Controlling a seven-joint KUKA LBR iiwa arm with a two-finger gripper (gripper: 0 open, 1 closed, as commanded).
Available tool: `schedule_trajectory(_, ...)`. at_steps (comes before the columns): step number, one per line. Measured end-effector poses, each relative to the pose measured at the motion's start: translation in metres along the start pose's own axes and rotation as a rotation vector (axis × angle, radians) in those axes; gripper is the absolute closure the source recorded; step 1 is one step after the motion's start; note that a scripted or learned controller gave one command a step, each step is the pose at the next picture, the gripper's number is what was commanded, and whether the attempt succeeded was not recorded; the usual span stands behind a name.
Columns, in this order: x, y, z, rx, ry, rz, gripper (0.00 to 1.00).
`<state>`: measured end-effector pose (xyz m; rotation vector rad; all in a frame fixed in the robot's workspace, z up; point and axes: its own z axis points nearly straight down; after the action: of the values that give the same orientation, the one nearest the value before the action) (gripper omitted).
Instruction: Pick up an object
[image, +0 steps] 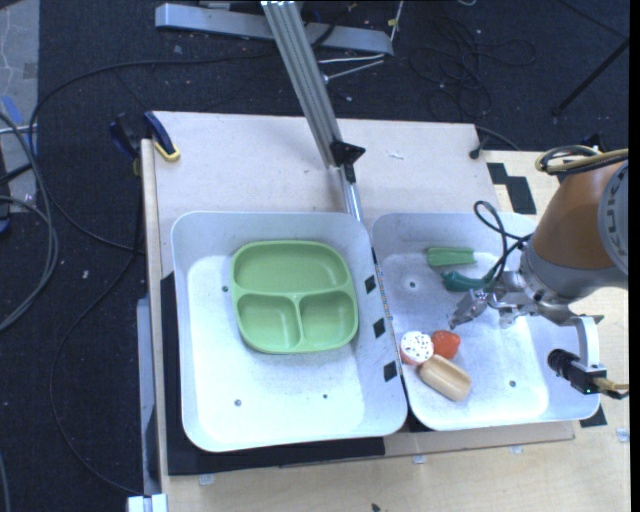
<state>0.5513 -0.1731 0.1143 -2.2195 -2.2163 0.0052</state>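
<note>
Nothing has been lifted yet, by the look of it: in the right bin (520, 400) the green piece (449, 257) lies at about twelve o'clock, while the white dotted piece (416, 347), red piece (446, 344) and tan roll (445, 379) cluster touching at about seven o'clock, all resting on the bin floor. The arm (580, 235) reaches in from three o'clock, wrist angled down, its claw (470, 308) low near the bin's middle, between green piece and cluster. I cannot tell its state; the whole pick remains.
</note>
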Motion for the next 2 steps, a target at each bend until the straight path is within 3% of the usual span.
schedule_trajectory(1,0.0,0.001,0.021,-0.009,-0.003,0.0,0.0)
schedule_trajectory(2,-0.002,0.002,0.009,-0.013,-0.006,0.001,1.0)
